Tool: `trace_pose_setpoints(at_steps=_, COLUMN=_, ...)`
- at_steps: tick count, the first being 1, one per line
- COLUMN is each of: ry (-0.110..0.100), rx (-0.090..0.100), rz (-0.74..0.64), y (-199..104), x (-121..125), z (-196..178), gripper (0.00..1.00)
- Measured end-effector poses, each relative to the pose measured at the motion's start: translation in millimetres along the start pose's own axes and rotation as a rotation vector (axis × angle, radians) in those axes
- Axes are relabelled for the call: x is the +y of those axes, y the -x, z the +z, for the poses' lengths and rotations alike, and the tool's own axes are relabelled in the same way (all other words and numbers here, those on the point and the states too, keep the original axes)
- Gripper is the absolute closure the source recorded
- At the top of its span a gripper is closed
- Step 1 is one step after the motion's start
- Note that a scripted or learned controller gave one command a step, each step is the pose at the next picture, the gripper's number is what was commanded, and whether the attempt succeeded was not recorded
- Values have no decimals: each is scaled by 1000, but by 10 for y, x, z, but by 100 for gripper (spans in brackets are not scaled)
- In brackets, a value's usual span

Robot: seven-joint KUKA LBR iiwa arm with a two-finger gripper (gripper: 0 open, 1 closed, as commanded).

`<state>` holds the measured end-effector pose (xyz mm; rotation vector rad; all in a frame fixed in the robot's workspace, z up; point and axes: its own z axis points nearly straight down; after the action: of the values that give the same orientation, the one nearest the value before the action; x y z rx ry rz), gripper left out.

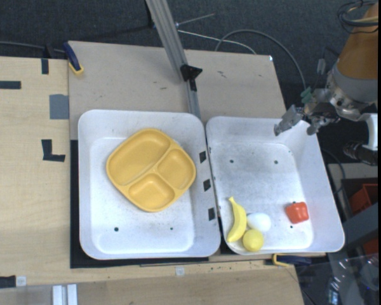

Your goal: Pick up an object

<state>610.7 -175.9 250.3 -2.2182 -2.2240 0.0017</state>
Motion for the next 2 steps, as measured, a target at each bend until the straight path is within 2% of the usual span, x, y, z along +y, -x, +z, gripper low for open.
trace_pose_setpoints(at_steps=1, ry=0, rx=0, rz=0, y=0, x=0, z=0, gripper=0)
trace_pose_setpoints(at_steps=2, ry=-5, rx=0, rz=1, y=50, x=-13, z=453, gripper=0)
